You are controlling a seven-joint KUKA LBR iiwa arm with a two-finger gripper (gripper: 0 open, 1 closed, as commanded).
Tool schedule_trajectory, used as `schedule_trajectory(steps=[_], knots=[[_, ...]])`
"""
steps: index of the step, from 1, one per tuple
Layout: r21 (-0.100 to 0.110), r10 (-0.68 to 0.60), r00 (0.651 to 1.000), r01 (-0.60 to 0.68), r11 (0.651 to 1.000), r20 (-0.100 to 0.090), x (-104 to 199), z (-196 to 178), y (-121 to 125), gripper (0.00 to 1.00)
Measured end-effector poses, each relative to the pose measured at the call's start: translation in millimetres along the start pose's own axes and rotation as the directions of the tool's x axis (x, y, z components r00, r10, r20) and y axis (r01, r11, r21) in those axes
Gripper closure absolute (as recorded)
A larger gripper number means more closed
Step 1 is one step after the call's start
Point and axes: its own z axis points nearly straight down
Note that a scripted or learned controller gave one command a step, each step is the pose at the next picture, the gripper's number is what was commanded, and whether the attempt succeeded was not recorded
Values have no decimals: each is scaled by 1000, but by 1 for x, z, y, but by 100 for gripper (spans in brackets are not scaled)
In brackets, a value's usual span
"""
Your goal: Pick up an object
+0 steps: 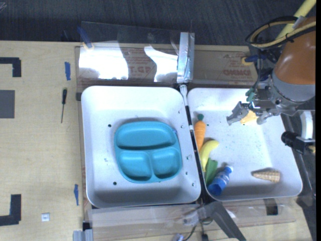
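The gripper (247, 115) hovers over the right bin (281, 192) with a small yellow object (247, 117) between its fingers. Along the bin's left wall lie a carrot (200, 132), banana (208, 150) and blue bottle (219, 181) — a cone (266, 175) sits apart, lower right.

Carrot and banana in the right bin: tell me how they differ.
The carrot is orange with a green top; the banana is yellow. The carrot lies straight along the bin's left wall; the banana curves and sits nearer the camera. Both lie flat in the same bin, touching or nearly so.
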Motion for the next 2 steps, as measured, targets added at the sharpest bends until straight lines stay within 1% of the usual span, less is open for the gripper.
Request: schedule_trajectory(steps=[1,2], knots=[[1,50,999,-50,999,3,-126,37,68,0],[4,38,999,-38,999,-2,-33,114,44,0]])
